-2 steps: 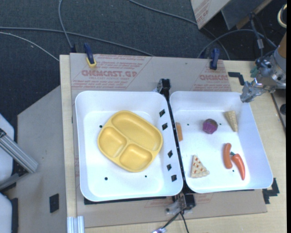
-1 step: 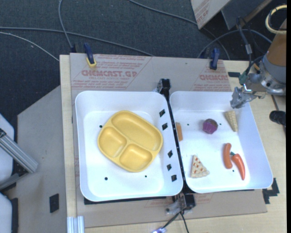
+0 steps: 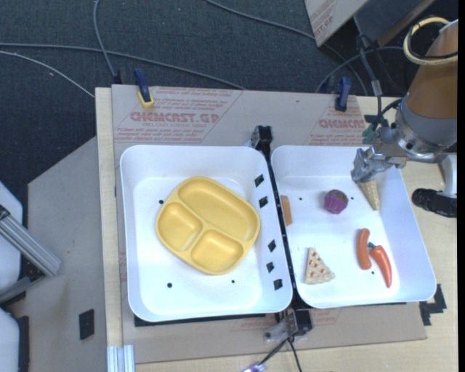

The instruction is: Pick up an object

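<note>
My gripper (image 3: 367, 166) is at the right bin's (image 3: 414, 290) far edge, right over the cone (image 3: 372, 193). Can't tell its state or whether it has anything. Judging approach/grasp step; next: descend and grip the cone.

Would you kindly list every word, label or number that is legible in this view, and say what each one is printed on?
"CHEMCAST GP", in red, on the bench board behind the left bin.
The same red print on that board behind the right bin, around, is partly hidden and blurred.
The smaller red lines around both prints are too small to read.
The cardboard box at the top bears print too blurred to read.
</note>
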`<state>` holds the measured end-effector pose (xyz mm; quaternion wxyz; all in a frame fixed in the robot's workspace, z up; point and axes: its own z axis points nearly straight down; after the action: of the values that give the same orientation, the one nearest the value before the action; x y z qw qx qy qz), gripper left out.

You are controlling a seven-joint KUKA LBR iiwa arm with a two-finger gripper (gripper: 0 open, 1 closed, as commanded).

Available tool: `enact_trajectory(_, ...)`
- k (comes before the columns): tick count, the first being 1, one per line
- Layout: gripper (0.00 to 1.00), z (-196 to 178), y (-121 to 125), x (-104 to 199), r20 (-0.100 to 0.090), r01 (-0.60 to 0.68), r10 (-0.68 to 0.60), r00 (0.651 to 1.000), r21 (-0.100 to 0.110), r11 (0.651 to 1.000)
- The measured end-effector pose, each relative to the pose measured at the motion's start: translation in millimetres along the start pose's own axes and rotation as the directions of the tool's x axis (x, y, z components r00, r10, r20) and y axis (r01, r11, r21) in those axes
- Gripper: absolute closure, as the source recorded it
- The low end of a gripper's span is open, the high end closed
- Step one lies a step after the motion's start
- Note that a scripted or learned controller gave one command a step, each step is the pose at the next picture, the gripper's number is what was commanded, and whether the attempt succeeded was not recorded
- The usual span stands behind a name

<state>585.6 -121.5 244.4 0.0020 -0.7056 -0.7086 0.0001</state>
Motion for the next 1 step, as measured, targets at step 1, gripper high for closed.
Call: enact_trajectory(1,1.00,13.4,-13.6,48.4,0.000,0.000,0.000,1.000,0.001,1.000)
